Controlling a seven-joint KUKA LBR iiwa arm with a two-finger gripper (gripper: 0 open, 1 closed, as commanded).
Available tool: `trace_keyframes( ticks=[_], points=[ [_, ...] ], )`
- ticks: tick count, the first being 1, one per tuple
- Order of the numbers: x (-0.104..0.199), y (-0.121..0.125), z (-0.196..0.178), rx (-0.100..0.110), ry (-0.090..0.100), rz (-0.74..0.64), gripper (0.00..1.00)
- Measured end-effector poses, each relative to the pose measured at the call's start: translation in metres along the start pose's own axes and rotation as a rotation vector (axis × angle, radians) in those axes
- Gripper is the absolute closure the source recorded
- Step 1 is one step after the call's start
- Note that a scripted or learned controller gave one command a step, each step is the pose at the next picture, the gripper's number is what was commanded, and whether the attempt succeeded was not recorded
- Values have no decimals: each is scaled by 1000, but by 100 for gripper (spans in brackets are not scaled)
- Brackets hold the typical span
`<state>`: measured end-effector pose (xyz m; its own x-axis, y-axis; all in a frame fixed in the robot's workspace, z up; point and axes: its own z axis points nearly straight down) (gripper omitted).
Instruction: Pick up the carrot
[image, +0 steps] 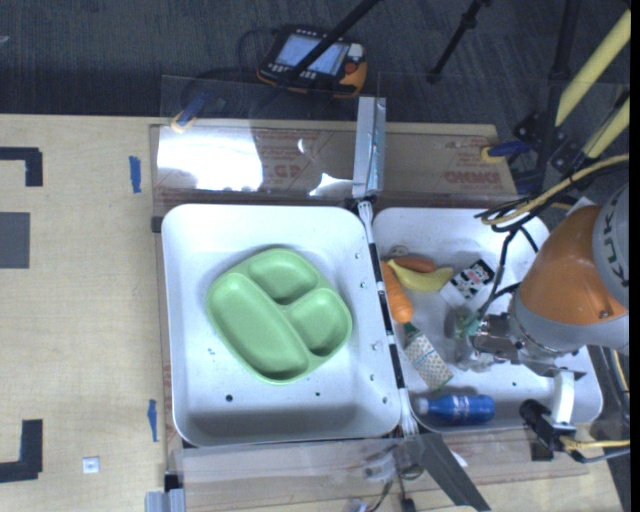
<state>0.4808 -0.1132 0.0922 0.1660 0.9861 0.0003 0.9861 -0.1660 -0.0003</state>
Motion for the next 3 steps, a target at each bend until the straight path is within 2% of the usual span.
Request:
trace_keyframes(
  ticks=[1, 2, 3],
  points=[
    [-15, 0, -11, 6, 2, -535, 100],
    [21, 43, -64, 6, 1, -509, 100],
    [77, 43, -88, 5, -1, -447, 100]
  ],
)
